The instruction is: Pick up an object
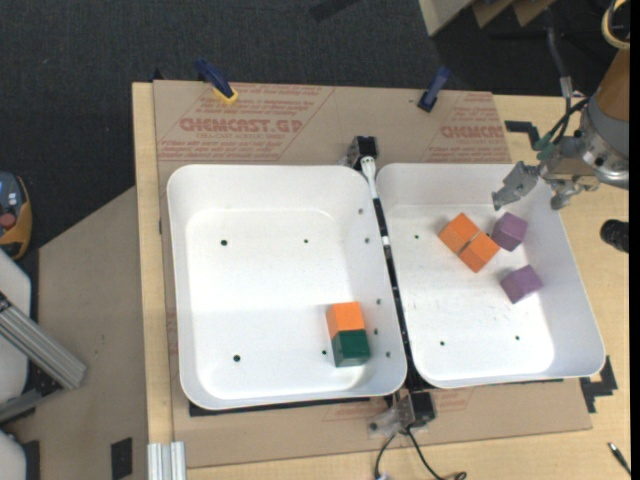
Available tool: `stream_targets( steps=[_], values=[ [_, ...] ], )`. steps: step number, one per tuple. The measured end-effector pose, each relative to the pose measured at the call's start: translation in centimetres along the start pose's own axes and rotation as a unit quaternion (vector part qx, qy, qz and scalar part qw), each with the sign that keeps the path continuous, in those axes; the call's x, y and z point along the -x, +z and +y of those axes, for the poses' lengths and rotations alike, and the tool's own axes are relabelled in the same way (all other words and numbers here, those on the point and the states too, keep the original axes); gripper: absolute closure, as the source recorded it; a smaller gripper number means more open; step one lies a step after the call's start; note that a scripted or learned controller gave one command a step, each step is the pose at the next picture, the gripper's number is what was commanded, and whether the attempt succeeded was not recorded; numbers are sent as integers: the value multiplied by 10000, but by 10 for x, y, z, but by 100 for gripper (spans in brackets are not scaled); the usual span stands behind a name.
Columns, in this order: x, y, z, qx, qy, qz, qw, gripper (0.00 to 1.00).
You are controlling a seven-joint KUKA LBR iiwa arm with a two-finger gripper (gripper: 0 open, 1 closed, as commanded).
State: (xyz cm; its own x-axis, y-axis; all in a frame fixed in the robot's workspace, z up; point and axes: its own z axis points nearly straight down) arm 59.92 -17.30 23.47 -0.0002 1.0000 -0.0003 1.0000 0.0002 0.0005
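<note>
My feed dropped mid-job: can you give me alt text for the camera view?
The gripper hangs over the far right of the right bin, just above a purple block. That bin also holds an orange block and a second purple block; the left bin holds an orange-and-green block.

1. Left bin [200,268]: most of its floor lies bare; the one obstacle is an orange-and-green block [347,334] near the right wall at the near side.
2. Right bin [560,353]: the near half is open floor.
3. Its far half is crowded: two orange blocks [468,241] touching, a purple block [510,231] just beside them, another purple cube [521,282] nearer.
4. The claw [535,190] hangs over the far right corner, close above the purple block.
</note>
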Motion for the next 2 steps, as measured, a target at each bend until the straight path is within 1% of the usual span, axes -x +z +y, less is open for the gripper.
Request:
stream_targets(
  steps=[1,2],
  values=[
    [-23,139,-1,13,0,-4,10000,0],
    [-23,130,-2,12,2,-5,10000,100]
  ],
)
